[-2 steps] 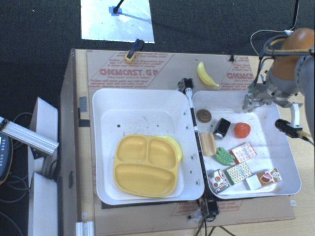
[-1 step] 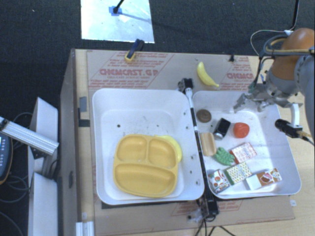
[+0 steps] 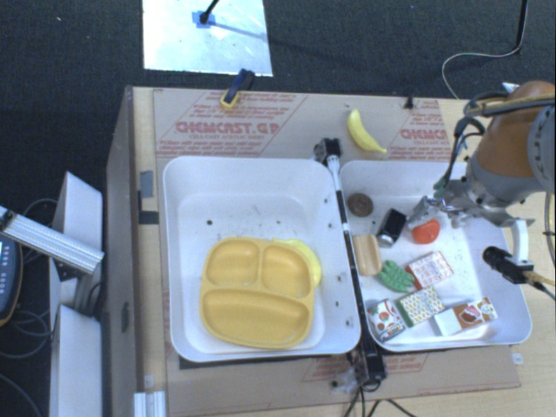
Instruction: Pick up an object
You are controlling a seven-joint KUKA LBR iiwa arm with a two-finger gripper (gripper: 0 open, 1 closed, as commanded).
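hand of the grey and orange arm sits low in the right bin, near its upper right part; whether its fingers are apart or together cannot be told at this angle. just below and beside it lies a small red-orange object, perhaps a toy tomato, seemingly the target. a black block lies just to the left, a brown round piece beyond that. lower in this bin are a tan block, a green toy and several printed cards. the left bin holds a yellow divided plate. a banana rests on the bench, outside both bins. judging from the pose, this is the approach or descent step, with nothing lifted yet. next, the hand likely needs to centre over the red-orange object, lower around it without nudging the black block, then close.
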